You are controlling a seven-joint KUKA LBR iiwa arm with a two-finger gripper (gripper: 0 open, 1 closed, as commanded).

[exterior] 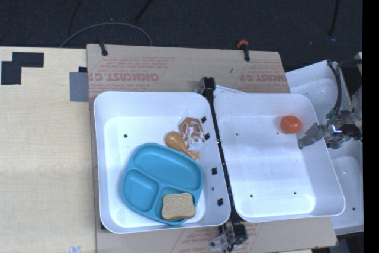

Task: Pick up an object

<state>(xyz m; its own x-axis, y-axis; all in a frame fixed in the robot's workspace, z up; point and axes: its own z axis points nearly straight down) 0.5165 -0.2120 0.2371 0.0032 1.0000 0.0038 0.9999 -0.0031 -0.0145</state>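
Note:
A small orange-red ball (290,124) lies in the right bin (266,210), near its far right corner. My gripper (310,138) reaches in over the bin's right rim, just right of and slightly nearer than the ball, a small gap apart from it. Nothing shows held in it. In the left bin (109,127) a blue divided plate (155,178) carries a slice of bread (178,206) in its front right compartment. A tan drumstick-shaped toy (177,142) and a brown-and-white packet (192,130) lie just behind the plate.
A black divider with clips (218,157) runs between the two bins. Cardboard (177,71) lies under both bins. White sheeting and cables (340,92) sit to the right of the right bin, where the arm comes in.

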